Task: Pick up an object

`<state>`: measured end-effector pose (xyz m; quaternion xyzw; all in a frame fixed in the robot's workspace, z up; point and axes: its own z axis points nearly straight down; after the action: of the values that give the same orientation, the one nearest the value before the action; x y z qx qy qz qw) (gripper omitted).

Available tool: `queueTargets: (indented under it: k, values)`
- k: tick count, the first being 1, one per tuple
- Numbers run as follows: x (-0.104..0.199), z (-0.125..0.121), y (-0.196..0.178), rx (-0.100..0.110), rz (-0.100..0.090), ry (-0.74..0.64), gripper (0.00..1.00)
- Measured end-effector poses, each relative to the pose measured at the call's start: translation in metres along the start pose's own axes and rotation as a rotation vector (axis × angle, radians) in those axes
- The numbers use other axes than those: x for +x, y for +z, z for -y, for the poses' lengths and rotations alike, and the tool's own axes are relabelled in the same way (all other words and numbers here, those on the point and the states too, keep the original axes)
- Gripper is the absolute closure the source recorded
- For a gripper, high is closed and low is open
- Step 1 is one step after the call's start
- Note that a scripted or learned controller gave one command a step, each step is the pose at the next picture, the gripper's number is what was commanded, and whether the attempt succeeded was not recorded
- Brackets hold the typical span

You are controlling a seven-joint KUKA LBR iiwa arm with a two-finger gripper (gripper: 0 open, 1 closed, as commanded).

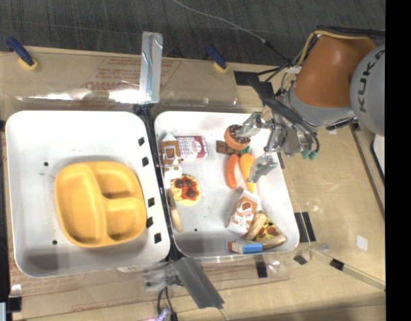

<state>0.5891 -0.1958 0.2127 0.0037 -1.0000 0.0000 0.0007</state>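
Observation:
My gripper (256,146) hangs over the upper right part of the right bin (212,236), reaching in from the right. It is open: one finger (250,122) lies just right of a chocolate donut (235,138), the other finger (262,168) just right of an orange carrot (246,162) and an orange sausage (231,172). Nothing sits between the fingers. Lower in the bin lie a small carton (243,214), a pizza slice (266,230) and a blue and red bar (245,247).
At the right bin's left side lie two small cartons (171,152) (193,146), a round tart (186,188) and a breadstick (173,216). The left bin (25,146) holds a yellow divided tray (100,202). Clamps and tape line the back edge.

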Motion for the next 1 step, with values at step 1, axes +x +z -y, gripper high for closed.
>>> queueTargets:
  k: [1]
  values:
    - [0.0025,0.0118,0.1000,0.002,0.010,0.238,0.00]
